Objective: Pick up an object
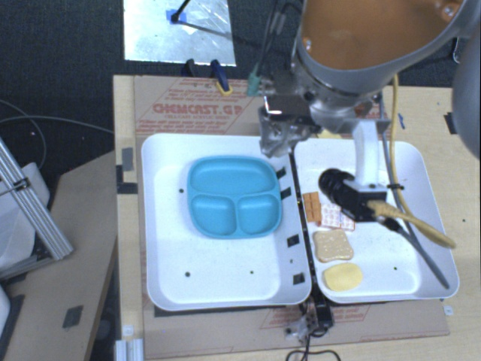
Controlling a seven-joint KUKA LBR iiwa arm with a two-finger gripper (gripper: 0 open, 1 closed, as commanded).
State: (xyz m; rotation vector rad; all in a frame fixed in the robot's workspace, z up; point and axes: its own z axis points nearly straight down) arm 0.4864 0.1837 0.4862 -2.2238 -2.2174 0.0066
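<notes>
Gripper of grey metal (pixel 277 146) hangs over the far end of the seam where the two shallow white bins meet, just beyond the far right corner of the blue plastic plate with three compartments (pixel 234 198). Whether the tool is open or closed cannot be told from this angle.

The plate lies flat in the middle of the left bin (pixel 161 232). The smaller things lie in the right bin (pixel 425 201), along its left wall. An orange rectangular wafer (pixel 311 205) lies farthest from the viewer, touching a flat red-and-white patterned piece (pixel 334 217) on its right. Nearer than those sits a tan square slice like toast (pixel 332 245), and nearest of all a pale yellow rounded piece (pixel 342 277), just beside the slice. All four lie near and to the right of the gripper, apart from it.

Both bins rest on a brown cardboard sheet with red lettering (pixel 188 107). Beyond it, on the dark floor, lies a silvery square sheet (pixel 179 21).
</notes>
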